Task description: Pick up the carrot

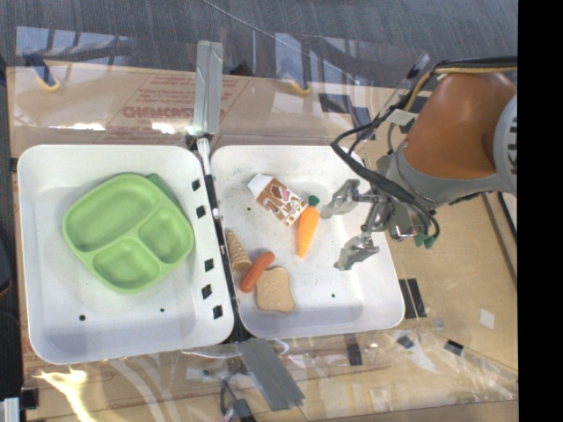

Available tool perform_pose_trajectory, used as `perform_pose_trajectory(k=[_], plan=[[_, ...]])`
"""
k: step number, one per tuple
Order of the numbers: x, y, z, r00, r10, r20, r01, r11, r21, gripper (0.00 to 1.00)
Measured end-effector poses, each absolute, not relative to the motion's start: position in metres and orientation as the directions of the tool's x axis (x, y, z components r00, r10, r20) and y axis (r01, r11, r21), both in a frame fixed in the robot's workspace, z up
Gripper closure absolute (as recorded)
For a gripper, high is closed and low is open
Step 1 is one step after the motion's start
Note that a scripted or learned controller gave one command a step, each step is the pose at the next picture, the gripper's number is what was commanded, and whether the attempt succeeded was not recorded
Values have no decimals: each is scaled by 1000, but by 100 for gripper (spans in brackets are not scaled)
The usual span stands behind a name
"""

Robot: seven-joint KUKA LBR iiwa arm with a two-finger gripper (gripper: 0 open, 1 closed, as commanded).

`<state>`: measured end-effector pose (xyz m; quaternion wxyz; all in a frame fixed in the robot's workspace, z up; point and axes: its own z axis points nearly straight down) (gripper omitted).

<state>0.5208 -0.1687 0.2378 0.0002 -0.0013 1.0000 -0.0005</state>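
Camera view finds the carrot [307, 229] lying free in the right bin [378, 301], just right of a small carton [277, 200]. Gripper [348, 225] hovers just right of it, fingers [355, 253] apart, nothing between them. Approach step; next it should shift left and descend.

The gripper [348, 227] hangs spread wide over the right bin [378, 297], nothing between its fingers. The carrot [307, 229] lies just left of it, with the carton [277, 200] beyond.
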Motion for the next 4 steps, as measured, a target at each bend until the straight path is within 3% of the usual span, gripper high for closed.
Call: perform_pose_trajectory(k=[1,2,3,4], plan=[[597,-177,151,-995,-101,6,-101,995,3,0],[657,-180,98,-974,-226,-11,-226,974,-6,0],[659,-179,110,-973,-232,-16,-232,973,-8,100],[658,-179,236,-996,-83,-12,-83,997,-5,100]])
